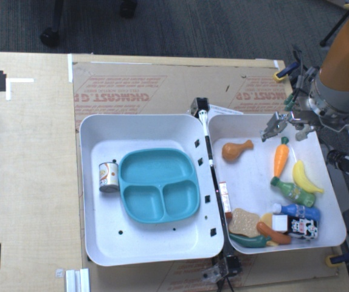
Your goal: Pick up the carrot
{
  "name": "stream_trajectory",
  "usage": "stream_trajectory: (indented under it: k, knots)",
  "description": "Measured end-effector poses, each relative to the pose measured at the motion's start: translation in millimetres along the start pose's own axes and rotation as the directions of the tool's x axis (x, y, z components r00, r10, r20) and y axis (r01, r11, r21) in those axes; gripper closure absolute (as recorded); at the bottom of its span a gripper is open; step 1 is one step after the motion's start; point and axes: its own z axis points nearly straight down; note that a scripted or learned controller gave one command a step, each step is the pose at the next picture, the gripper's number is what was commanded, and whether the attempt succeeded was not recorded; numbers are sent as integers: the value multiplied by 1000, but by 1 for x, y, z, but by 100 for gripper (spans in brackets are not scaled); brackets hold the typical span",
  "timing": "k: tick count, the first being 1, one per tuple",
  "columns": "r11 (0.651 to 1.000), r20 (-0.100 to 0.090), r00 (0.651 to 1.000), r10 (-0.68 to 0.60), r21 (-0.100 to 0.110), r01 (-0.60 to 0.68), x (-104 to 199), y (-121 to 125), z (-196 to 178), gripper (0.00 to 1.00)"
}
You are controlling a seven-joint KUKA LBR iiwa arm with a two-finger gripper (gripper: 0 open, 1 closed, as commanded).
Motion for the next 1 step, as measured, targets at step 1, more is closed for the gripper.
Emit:
stream_trajectory:
  k: [1]
  knots:
    - [988,-1,988,157,1,-157,-71,-2,157,0]
